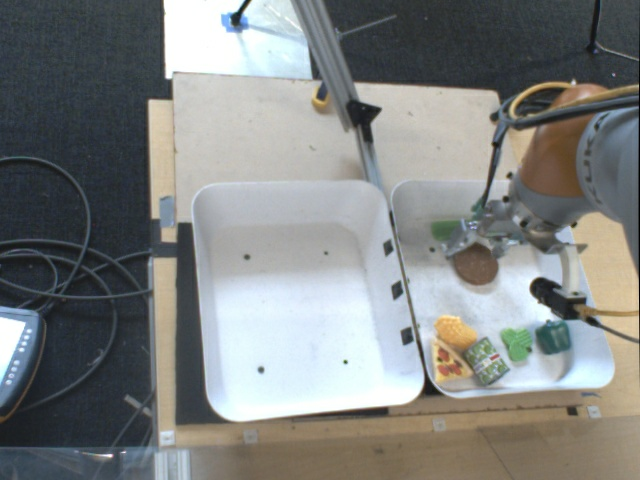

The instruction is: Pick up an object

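Where tool (478, 240) hangs: toys (480, 353), R bin (600, 368)

No text, brand or number can be read anywhere. The can (487, 360) in the right bin (600, 366) has a green, white and red label, but its print is too small to make out. The slice-shaped toy (449, 361) beside it carries red spots, not letters.
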### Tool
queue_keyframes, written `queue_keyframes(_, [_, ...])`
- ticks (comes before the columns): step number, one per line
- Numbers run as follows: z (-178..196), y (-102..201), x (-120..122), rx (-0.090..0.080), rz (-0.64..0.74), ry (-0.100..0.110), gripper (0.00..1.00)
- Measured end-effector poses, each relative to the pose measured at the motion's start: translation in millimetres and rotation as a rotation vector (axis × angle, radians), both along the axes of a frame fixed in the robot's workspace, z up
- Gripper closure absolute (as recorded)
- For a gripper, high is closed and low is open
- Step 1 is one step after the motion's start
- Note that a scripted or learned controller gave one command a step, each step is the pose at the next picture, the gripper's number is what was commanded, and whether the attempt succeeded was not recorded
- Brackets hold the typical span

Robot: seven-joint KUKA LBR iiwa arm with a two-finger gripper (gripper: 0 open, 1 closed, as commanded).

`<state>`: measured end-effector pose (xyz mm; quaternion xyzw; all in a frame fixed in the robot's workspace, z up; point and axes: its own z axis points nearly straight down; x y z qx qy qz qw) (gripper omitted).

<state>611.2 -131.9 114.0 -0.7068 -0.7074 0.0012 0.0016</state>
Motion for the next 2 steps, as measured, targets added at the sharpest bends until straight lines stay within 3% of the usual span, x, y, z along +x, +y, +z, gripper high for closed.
queue_keyframes(1, [14.2, -0.5, 1.4, -0.001, 0.000, -0.006, 1.00])
queue_keyframes(2, [78.8, -3.8, 6.1, -0.002, 0.003, -0.012, 1.00])
